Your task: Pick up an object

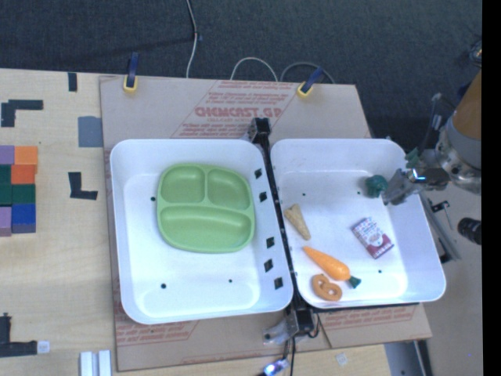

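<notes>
Dark carpet frames a pale tabletop (55, 288) on which a cardboard sheet (235, 108) carries two shallow white bins side by side. KUKA's gripper (399, 185) hangs at the outer rim of the right bin (423, 288), reaching in from the bench's edge; whether its fingers are open or closed cannot be told from this slanted view, and nothing shows between them. Just beside the gripper, toward the bin's middle, sits a small teal object (376, 184), judged the likeliest target because it is nearest; it is too rounded and small to give a clear long axis. Below the gripper lies a red-and-white packet (372, 237), tilted, its long side running diagonally toward the bin's near right corner. Farther off, an orange carrot (327, 263) points its green end toward that same corner, long axis slanting down and away from the divider, with an orange ring (326, 288) touching or just beside it. A cream cone (297, 221) lies near the divider, tip toward the carrot. Well apart, a green divided plate (207, 208) rests flat in the left bin (133, 288), probably as unrelated clutter.
</notes>
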Controlling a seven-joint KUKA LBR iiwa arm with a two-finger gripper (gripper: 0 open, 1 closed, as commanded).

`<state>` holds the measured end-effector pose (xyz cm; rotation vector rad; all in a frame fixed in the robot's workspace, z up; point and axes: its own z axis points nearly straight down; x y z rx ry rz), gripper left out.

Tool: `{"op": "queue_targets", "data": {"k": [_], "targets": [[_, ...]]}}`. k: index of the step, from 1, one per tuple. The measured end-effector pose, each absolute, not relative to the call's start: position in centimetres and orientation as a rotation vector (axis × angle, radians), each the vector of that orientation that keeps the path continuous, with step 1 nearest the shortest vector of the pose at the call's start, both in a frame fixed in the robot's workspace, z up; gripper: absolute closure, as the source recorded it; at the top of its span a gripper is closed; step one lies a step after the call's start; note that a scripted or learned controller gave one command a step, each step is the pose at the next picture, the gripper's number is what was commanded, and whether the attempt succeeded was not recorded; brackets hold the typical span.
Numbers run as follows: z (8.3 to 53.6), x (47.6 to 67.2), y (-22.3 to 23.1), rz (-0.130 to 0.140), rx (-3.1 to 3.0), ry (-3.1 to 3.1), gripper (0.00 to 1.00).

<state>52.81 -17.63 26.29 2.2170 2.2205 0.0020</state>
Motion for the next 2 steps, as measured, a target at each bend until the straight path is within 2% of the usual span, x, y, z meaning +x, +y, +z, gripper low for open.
{"op": "queue_targets", "data": {"k": [2], "targets": [[24.5,53.3,-7.4,-0.001,2.216,2.231,1.0]]}}
